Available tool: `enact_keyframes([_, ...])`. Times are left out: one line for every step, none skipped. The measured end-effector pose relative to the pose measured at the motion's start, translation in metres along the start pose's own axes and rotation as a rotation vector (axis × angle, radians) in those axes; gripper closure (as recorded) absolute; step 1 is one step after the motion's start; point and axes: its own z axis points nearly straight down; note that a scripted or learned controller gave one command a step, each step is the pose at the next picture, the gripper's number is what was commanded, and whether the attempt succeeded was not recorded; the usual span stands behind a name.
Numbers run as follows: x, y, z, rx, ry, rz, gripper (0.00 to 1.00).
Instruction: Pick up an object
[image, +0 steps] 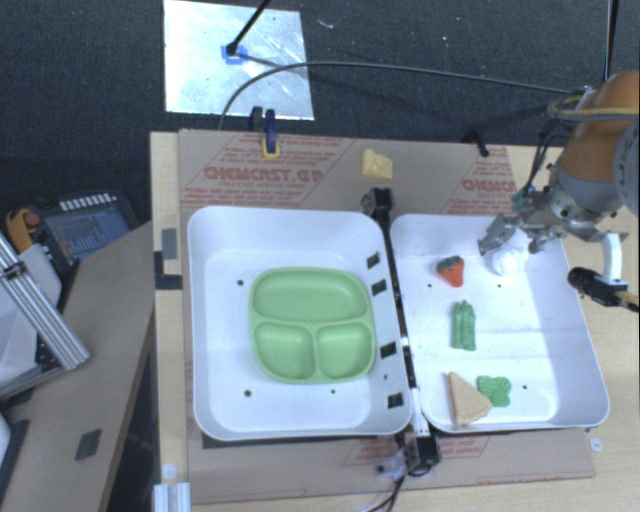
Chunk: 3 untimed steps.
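The gripper (510, 243) hovers over the right bin's (570, 330) far edge; whether it grips the white object (508, 262) below, I cannot tell. Strawberry (451, 270), green stalk (463, 326) and sandwich wedge (466, 398) lie apart, open floor rightward.

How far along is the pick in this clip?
Nothing looks lifted yet. The gripper hangs at the right bin's far side, just above a white object. The strawberry, green vegetable, sandwich wedge and green leafy piece lie in the bin. Grasp and lift remain.
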Motion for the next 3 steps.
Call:
enact_keyframes([0.000, 0.002, -0.014, -0.006, -0.001, -0.002, 1.00])
enact_keyframes([-0.003, -0.004, -0.077, -0.009, -0.002, 0.001, 1.00])
enact_keyframes([-0.003, -0.003, -0.084, -0.004, -0.001, -0.002, 1.00])
